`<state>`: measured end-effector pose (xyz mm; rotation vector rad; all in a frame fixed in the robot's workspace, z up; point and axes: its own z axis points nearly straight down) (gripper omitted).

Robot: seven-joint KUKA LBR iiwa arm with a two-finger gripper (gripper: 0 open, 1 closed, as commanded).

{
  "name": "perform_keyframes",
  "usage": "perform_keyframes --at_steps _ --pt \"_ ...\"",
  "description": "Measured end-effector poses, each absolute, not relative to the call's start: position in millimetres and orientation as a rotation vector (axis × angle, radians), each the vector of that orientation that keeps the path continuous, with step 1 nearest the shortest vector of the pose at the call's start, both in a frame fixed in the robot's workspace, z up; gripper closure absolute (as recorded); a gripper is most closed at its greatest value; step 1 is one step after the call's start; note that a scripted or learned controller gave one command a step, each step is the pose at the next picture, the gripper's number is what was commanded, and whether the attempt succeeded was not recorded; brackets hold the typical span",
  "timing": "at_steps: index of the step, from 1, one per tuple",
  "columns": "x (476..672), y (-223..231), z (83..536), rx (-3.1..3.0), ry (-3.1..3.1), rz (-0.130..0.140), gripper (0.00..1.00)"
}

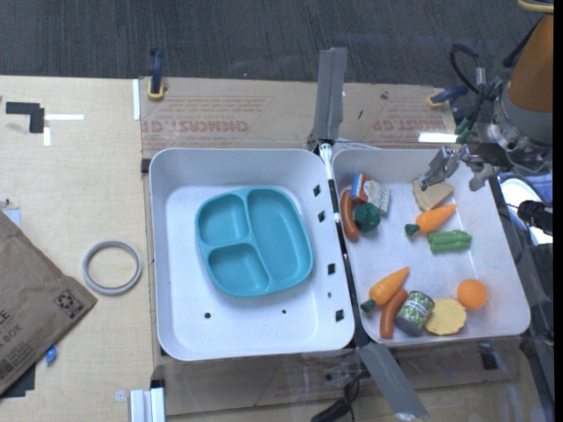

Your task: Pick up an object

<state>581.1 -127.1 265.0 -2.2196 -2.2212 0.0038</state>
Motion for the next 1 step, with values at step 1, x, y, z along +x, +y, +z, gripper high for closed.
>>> perform_keyframes --at_steps 1 --pt "572.7 -162.8 122.4 -2.005 -2.416 0.002 0.00"
